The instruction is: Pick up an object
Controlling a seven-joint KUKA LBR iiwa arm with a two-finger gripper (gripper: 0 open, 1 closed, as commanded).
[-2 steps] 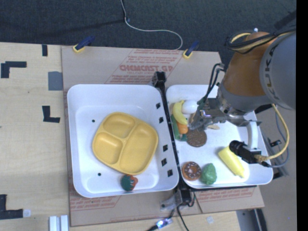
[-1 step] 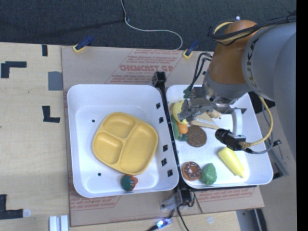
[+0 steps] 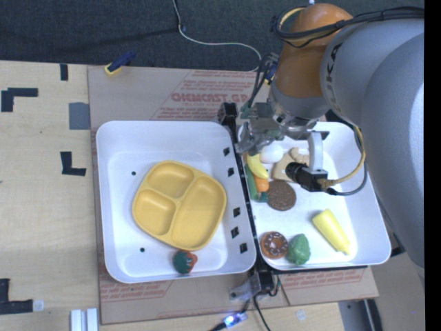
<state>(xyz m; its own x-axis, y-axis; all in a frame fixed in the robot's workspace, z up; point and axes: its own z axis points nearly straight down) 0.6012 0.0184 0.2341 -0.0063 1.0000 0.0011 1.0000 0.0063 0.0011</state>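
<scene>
White plastic forms the 2 shallow bins that sit side by side on a sheet of cardboard (image 3: 186, 95) laid over the bench. The left bin (image 3: 114, 185) holds a yellow divided plate (image 3: 180, 204) with 3 compartments, lying slightly turned near the middle, and a small red and green toy (image 3: 184, 261) just beside the plate's near edge, close to the bin's front wall. The right bin (image 3: 365, 240) holds a cluster of toy food: a yellow banana (image 3: 257, 167) near the wall shared with the left bin, a small orange piece (image 3: 262, 184) just below it, a white round piece (image 3: 271, 153) beside the banana, a brown round cookie (image 3: 281, 196), a frosted donut (image 3: 274, 244) at the front, a green lump (image 3: 300, 249) touching the donut's right side, and a yellow wedge-shaped piece (image 3: 331, 230) lying apart toward the right. The grey arm (image 3: 372, 81) with its orange band (image 3: 303, 54) reaches in from the right and hangs over the back left part of the right bin, with the gripper (image 3: 258, 138) low above the banana and the white piece. Whether it is open or closed cannot be told, and nothing is seen held in it. A thin cable (image 3: 207, 40) runs across the dark floor behind the bench.
</scene>
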